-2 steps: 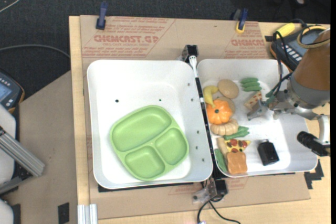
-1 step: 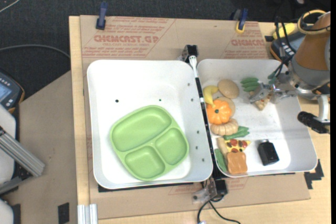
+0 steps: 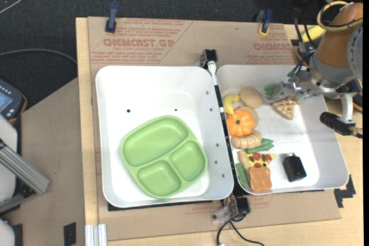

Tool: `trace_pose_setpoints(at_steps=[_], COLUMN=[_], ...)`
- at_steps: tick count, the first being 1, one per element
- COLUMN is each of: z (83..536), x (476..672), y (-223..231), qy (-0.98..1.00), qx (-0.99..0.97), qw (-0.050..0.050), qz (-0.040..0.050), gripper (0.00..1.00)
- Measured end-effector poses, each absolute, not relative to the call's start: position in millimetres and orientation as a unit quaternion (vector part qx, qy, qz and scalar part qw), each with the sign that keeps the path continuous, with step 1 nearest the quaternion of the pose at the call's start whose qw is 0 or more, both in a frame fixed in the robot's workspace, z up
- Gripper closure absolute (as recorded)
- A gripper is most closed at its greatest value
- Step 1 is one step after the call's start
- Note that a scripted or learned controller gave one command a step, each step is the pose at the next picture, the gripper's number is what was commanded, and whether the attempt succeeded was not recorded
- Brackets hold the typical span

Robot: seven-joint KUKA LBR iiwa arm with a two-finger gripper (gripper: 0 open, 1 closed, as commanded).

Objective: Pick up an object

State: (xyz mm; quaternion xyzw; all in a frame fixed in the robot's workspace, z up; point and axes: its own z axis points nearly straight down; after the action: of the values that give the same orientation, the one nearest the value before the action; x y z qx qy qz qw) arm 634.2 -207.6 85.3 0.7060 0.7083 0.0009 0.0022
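Note:
The right bin [image 3: 323, 147] holds several toy foods. Along its left side lie a yellow banana [image 3: 230, 103], a beige round piece [image 3: 251, 97], an orange pumpkin [image 3: 241, 122] and a tan gourd [image 3: 246, 140]. Toward the front are an orange-brown block [image 3: 260, 178] and a black block [image 3: 294, 167]. A pizza slice [image 3: 285, 108] lies near the back, with a small green leafy piece [image 3: 271, 89] to its left. My gripper [image 3: 286, 91] hangs low at the back of this bin, just above the pizza slice and beside the green piece. Nothing is visibly held.
The left bin [image 3: 150, 89] holds a green divided plate [image 3: 164, 155] toward its front. A black divider clip [image 3: 209, 58] sits where the bins meet at the back. The arm's grey body with its orange band [image 3: 337, 37] stands over the right bin's back right corner.

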Motion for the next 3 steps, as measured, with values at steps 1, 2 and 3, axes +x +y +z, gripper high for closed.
trace_pose_setpoints(at_steps=[1,2,3], z=[85.3,85.3,85.6], x=[629.6,642.0,633.1], y=[-214.3,-196.5,-220.9], qy=[0.707,0.708,0.707], qx=[0.707,0.706,0.707], qw=[0.0,0.002,-0.001], qz=[-0.0001,0.0006,0.0038], gripper=[0.0,0.0,0.0])
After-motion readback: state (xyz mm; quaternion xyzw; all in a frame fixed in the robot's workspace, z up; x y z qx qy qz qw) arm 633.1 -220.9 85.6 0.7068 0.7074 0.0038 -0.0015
